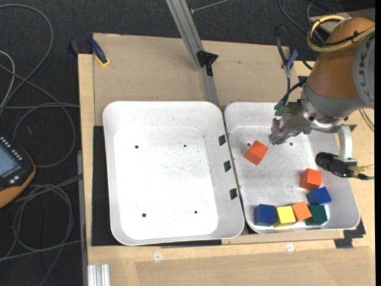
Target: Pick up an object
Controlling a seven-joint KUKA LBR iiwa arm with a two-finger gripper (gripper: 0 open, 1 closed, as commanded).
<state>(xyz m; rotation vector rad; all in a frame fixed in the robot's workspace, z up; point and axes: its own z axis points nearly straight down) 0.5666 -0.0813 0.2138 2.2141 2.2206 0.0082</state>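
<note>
An orange block [257, 152] lies tilted in the upper left part of the right bin [333, 159]. My gripper [278, 136] hangs just up and to the right of it, close to the bin floor, and nothing is seen held in it. A red-orange block [311, 178] sits alone near the bin's right side. Along the front wall lie a blue block [265, 213], a yellow block [286, 214], a small orange block [302, 210], a green block [318, 215] and another blue block [320, 195].
The left bin [119, 159] is beside the right one, split from it by a ridge with black clips [227, 165]. A slanted metal pole [190, 34] rises behind the bins. Cables and a black fitting [333, 162] hang at the right bin's edge.
</note>
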